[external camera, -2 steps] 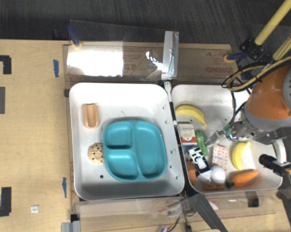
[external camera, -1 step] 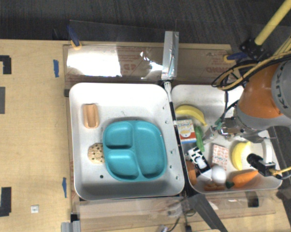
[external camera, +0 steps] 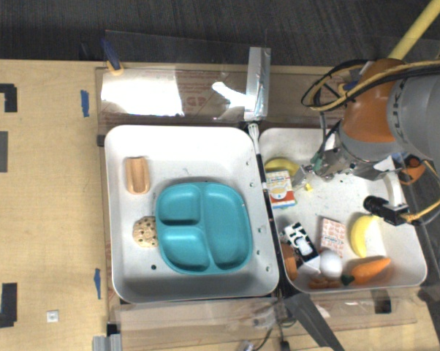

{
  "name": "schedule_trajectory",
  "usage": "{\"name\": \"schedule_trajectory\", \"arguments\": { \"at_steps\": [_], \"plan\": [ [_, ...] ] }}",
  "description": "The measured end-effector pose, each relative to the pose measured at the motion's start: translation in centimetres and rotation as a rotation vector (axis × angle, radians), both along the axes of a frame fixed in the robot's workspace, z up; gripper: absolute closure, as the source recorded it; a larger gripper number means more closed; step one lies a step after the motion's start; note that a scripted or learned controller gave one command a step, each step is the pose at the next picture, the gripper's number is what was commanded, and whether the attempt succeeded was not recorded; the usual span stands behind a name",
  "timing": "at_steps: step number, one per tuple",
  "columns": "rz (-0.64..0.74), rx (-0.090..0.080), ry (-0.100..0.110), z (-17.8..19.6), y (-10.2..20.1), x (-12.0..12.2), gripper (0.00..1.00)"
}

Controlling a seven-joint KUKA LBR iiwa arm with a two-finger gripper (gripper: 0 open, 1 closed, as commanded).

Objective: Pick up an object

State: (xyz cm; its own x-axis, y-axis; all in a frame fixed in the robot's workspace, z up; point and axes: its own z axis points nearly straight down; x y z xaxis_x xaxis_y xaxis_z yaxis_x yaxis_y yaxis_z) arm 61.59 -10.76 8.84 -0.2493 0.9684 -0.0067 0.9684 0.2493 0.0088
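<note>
My gripper (external camera: 316, 168) hangs over the upper part of the right bin (external camera: 414, 265), below the arm's orange band (external camera: 366, 115). It sits just right of a yellow object (external camera: 277, 165) and a small red-and-white carton (external camera: 280, 189). Lower in that bin lie a black-and-white item (external camera: 299, 240), a pink packet (external camera: 332, 234), a yellow banana-like fruit (external camera: 363, 236), an orange carrot (external camera: 368, 269) and a white egg-shaped piece (external camera: 330, 264). I see nothing held in the gripper.
The left bin (external camera: 183, 141) holds a teal divided tray (external camera: 203, 227), a tan bun-like piece (external camera: 137, 175) and a cookie (external camera: 145, 232). A clear panel with a metal bracket (external camera: 257, 82) stands behind the bins. Cables (external camera: 330, 86) loop near the wrist.
</note>
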Motion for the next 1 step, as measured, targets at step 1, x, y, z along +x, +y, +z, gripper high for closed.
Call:
{"name": "schedule_trajectory", "arguments": {
  "at_steps": [1],
  "plan": [
    [0.000,0.002,-0.004,1.14,0.13,0.14,1.00]
  ]
}}
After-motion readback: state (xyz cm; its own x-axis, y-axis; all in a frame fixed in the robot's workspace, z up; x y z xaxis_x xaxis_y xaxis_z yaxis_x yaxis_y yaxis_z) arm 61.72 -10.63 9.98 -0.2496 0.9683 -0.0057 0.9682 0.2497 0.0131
